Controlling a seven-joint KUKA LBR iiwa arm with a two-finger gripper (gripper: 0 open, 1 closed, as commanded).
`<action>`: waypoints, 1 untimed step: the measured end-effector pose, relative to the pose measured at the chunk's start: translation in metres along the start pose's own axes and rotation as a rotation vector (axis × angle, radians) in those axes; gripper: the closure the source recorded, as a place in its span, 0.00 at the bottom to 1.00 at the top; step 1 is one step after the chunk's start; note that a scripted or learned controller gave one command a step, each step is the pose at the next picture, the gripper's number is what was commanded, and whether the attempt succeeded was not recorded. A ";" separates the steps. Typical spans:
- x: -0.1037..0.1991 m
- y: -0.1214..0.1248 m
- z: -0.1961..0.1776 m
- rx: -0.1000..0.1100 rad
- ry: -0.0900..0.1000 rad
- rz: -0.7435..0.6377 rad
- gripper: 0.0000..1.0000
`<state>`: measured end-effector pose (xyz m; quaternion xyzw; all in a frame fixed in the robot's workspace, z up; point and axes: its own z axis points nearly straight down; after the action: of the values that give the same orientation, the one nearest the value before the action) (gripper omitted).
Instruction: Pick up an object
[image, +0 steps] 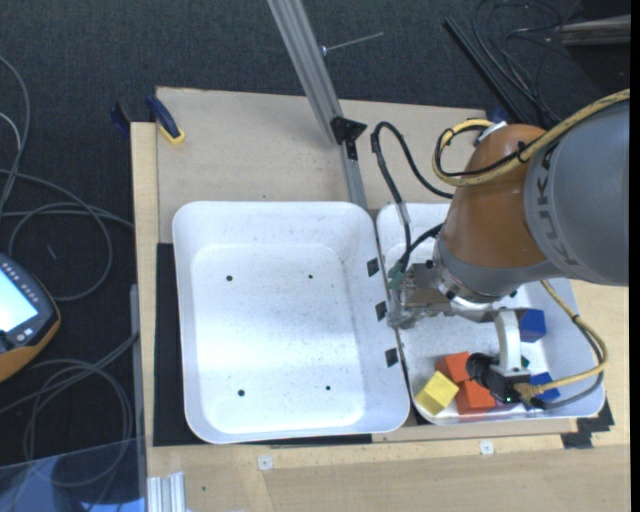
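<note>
Your end effector (412, 302) sits low in the right bin (560, 350), close against its left wall; you cannot tell whether it is released or clenched. The yellow block (436, 392) lies nearer, just beside 2 orange blocks (476, 397). Aim for the yellow block's free left side, descend straight, and stay clear of the wall.

One high camera looks slantwise down over the bench (250, 140).
</note>
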<state>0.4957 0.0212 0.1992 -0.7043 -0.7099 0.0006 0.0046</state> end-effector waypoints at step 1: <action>0.048 0.090 -0.001 -0.014 -0.004 0.002 1.00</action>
<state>0.5851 0.0694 0.2000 -0.7050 -0.7092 -0.0029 -0.0014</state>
